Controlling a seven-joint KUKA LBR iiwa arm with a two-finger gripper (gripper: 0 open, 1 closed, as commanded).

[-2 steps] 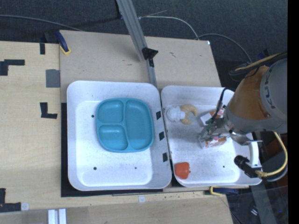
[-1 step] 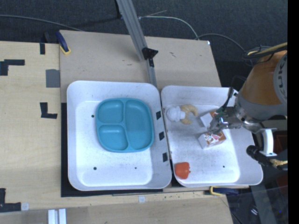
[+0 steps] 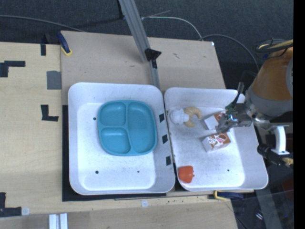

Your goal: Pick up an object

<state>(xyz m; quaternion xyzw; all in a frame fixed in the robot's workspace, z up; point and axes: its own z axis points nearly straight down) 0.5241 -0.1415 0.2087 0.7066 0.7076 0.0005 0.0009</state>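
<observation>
In the right bin (image 3: 238, 175) a small white carton with a red label (image 3: 218, 141) lies near the middle. A second small grey and orange carton (image 3: 211, 122) lies just above it. My gripper (image 3: 228, 121) hangs low over the right end of that upper carton, reaching in from the right. Nothing is visibly lifted. A white rounded object (image 3: 177, 116) and a tan croissant-shaped piece (image 3: 193, 113) sit together at the bin's upper left. A red-orange object (image 3: 186, 173) rests in its lower left corner.
The left bin (image 3: 81, 175) holds a blue divided plate (image 3: 127, 128). A grey metal pole (image 3: 138, 25) slants down to the rim between the bins. The arm's grey and orange body (image 3: 271, 87) looms over the right bin's right wall.
</observation>
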